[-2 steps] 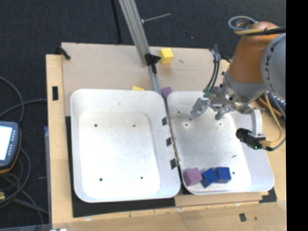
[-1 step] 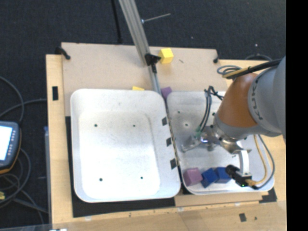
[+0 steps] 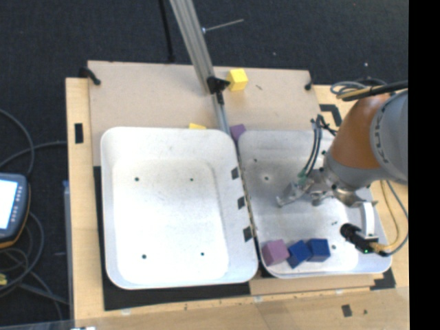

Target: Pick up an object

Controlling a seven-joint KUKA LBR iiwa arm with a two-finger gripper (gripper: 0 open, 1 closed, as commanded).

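No writing readable anywhere. Right bin [image 3: 275, 150] holds three blocks along its near edge: a purple block [image 3: 275, 251], touching it a blue block [image 3: 298, 254], then another blue block [image 3: 318, 249]. The gripper [image 3: 289, 196] hangs over that bin's middle, well apart from them; its opening can't be made out. Left bin [image 3: 130, 157] sits beside it. A yellow block [image 3: 238, 80] lies on the board behind.

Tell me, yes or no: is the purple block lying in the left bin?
No. The purple block lies in the right bin, at its near edge beside two blue blocks.
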